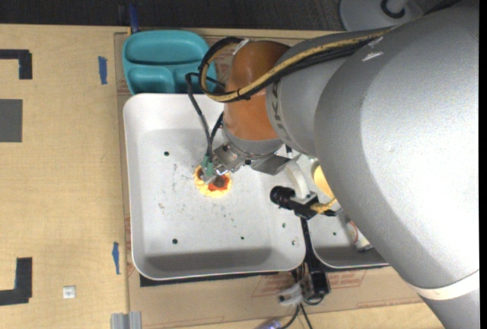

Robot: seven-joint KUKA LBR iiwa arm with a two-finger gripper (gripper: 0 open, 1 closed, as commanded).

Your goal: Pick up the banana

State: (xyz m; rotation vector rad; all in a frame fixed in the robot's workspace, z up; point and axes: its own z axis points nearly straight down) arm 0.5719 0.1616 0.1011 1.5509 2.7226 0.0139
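Observation:
My gripper [216, 170] is low in the left bin [144, 190], near the middle of its floor. Right under its tip lies a small yellow thing with red marks [214, 186], and a bit of green [205, 165] shows beside it. The gripper touches or nearly touches this thing; I cannot tell which. A pale yellow shape [323, 180] shows in the right bin [346, 257], mostly hidden by the arm. I cannot tell which of the two yellow things is the banana. The wide grey arm [380, 129] with its orange band [251, 103] hides most of the right bin.
A teal two-part tray [163, 65] stands just behind the left bin. Black cables [199, 99] loop from the wrist over the bin's back edge. A black fitting [285, 198] sits at the divide between the bins. Bare white floor lies left of and in front of the gripper.

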